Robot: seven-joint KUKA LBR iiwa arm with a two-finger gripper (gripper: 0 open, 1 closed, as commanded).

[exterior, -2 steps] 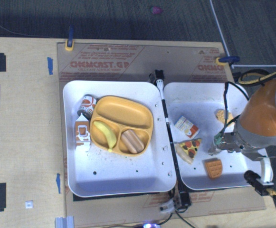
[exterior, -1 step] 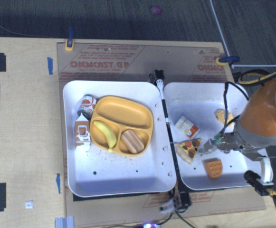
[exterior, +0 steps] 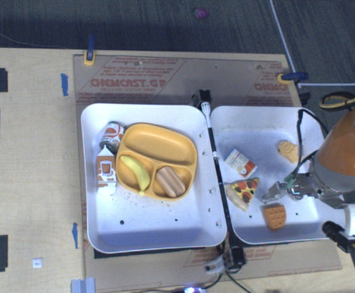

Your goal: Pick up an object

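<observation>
camera view: we see the metal two-finger gripper (exterior: 277, 191) low in the right white bin (exterior: 259, 119), beside the pizza-slice toy (exterior: 243, 191); can't tell its opening.

Even overhead light, soft shadows, mild glare on white bins (exterior: 156, 240), slight blur.

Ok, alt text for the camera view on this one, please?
A grey arm's gripper hovers low in the right bin among a pizza slice, cracker, small carton and biscuit. The left bin holds a yellow divided plate with a banana and hot dog.
</observation>
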